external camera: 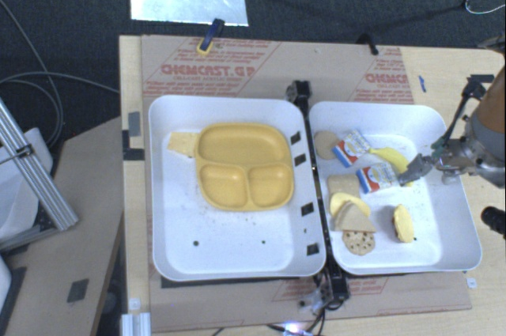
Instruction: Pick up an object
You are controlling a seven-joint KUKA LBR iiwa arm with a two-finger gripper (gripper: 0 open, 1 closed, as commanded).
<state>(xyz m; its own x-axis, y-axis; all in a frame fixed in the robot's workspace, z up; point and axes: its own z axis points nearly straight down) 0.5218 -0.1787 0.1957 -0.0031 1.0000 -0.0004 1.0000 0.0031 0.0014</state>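
The right bin [455, 235] holds several toy foods. There is a round beige cookie [324, 143], a blue, red and white packet [349, 149], a banana [390, 159], a second packet [374, 179] and a pale cheese square [341, 186]. Nearer the front are a yellow wedge [350, 205], a bread slice [357, 220], a speckled cookie [360, 243] and a yellow oval piece [403, 224]. My gripper [414, 169] reaches in from the right, low over the bin. Its tip is just right of the second packet and below the banana.
The left bin [170, 247] holds a yellow compartment tray [241, 166] with a pale yellow flat piece [183, 143] at its left edge. A black hinge strip [315, 192] runs between the bins. Cardboard lies under both bins.
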